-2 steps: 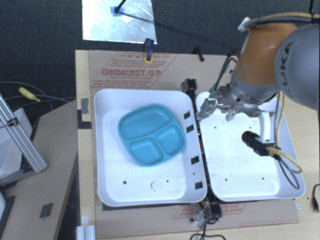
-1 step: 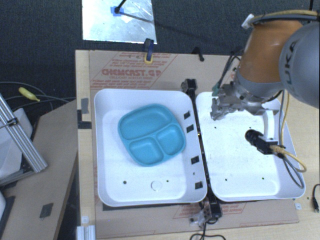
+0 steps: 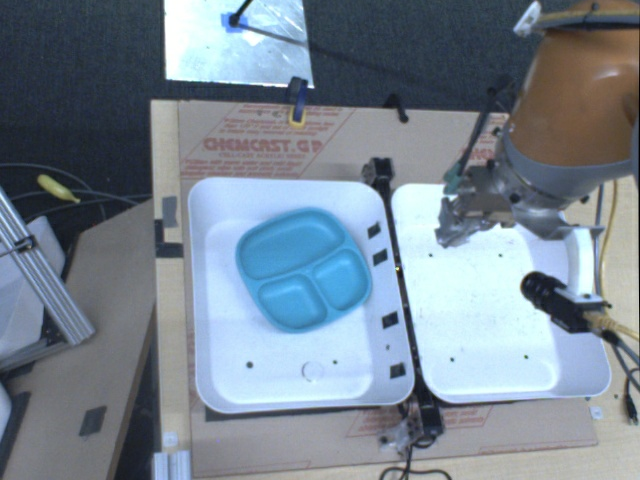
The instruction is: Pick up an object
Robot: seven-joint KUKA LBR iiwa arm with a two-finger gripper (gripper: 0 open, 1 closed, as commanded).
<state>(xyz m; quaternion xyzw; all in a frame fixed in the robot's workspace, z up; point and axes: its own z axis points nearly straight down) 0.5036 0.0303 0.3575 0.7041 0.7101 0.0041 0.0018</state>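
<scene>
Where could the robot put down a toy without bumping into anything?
The right bin has the most bare floor, below the gripper and left of the black part at its right wall. In the left bin, the blue plate fills the middle, leaving a strip along the near wall.

A blue divided plate [image 3: 303, 269] lies in the left bin [image 3: 215, 298]; the gripper [image 3: 452, 230] hangs over the right bin [image 3: 500, 368].

Even overhead light, soft shadows, slight blur, foil sheet [image 3: 238, 28] glare.

one blue plate [image 3: 302, 281], two white bins [image 3: 215, 298]
</scene>
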